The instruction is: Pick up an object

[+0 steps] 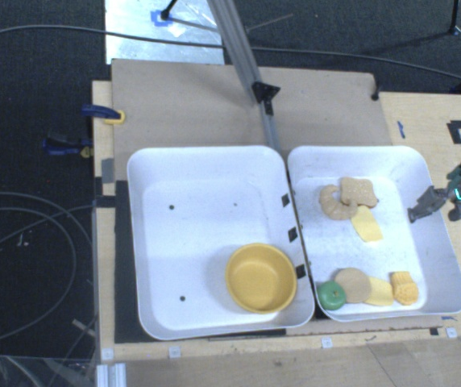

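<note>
Still untouched, the pickable items lie in the right bin (pixel 436 256) as I watch from my remote station: a curled tan piece (pixel 333 204) touching a biscuit-coloured square (pixel 358 190) near the bin's middle, a pale yellow wedge (pixel 367 226) just below them, and along the near edge a green ball (pixel 331 296), a round tan disc (pixel 352 284), a second yellow wedge (pixel 381 293) and a small orange block (pixel 405 288) crowded side by side. Left of them, the left bin (pixel 158 176) carries a yellow bowl (pixel 261 277) toward its near right corner. At the right bin's far rim the jaws (pixel 428 204) hang at the end of the arm, which reaches in from the right; they look dark and small from this angle, and I cannot tell whether they stand apart or together, though nothing is seen between them. By my reading the task sits at its first step, the approach, with no object yet chosen or lifted. The next move, as I judge it, calls for carrying the jaws inward over the bin and down upon one item; the yellow wedge near the middle lies nearest and stands apart from its neighbours, which should make a cleaner target than the crowded row below. Both bins rest on the brown worktop (pixel 182 103).
</note>
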